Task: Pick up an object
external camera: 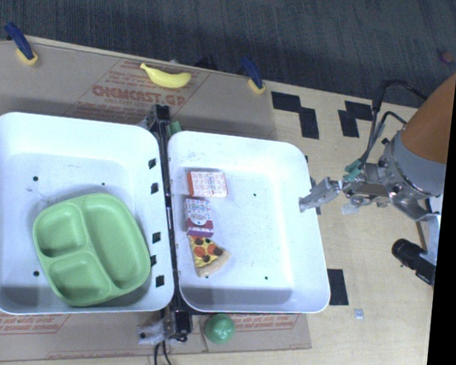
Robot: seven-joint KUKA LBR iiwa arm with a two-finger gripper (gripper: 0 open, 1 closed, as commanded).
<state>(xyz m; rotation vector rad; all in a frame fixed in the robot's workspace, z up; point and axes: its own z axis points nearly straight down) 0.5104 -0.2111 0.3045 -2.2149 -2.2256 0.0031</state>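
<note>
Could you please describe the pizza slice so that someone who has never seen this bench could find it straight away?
Look at the right-hand white bin, the one nearer the gripper. Three small things lie in a column near its left wall, and the pizza slice is the lowest of them in the view. Unlike the two boxy red and white packets above it, it is a tan wedge with red and yellow toppings.

I get even, bright overhead light and soft focus throughout. The two shallow white plastic bins [304, 226] look slightly blown out, with faint grey shadows along their inner walls. The dark carpet floor [229, 16] is dim and grainy.
</note>
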